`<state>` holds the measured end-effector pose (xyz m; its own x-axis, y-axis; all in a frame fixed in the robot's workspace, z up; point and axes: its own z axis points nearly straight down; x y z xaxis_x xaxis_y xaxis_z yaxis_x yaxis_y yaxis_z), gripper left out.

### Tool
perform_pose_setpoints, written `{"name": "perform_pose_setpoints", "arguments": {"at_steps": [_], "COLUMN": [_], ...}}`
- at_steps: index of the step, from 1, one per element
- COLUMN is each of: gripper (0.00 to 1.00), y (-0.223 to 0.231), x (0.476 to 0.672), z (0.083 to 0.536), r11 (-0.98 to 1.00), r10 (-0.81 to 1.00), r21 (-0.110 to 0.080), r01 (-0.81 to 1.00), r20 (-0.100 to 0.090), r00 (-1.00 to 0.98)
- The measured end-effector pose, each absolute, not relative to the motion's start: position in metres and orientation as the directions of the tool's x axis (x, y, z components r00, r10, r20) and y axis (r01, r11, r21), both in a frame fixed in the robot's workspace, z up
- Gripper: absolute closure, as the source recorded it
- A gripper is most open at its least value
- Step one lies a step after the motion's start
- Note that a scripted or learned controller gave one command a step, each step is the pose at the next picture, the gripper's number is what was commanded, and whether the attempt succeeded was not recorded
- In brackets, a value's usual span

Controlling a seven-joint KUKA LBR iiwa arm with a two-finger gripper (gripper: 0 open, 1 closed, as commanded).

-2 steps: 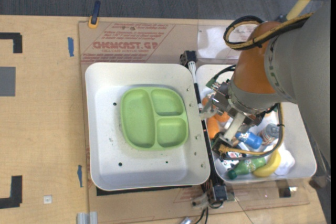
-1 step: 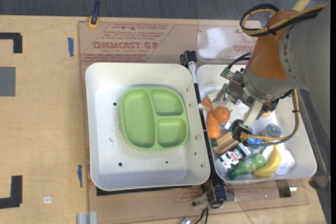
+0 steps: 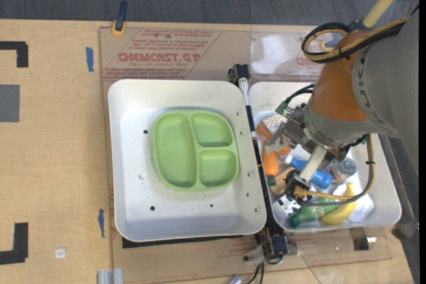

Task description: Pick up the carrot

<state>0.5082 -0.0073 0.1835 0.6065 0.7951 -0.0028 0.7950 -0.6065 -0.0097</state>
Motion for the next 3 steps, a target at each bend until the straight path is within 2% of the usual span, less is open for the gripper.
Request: {"name": "perform_pose_setpoints", "arguments": {"at_steps": [1, 2, 3], "gripper": [0.0, 0.0, 0.0], "y": [-0.008, -0.013, -0.013], "x": [0.528, 0.508, 0.508], "z": [0.183, 0.184, 0.184], "r11": [-0.714, -0.763, -0.763], "r10": [0.7, 0.646, 0.646], "r21": [-0.001, -0.009, -0.009], "r01": [0.7, 0.646, 0.646], "r20": [-0.002, -0.005, -0.005], "r00": [0.714, 0.763, 0.763]}}
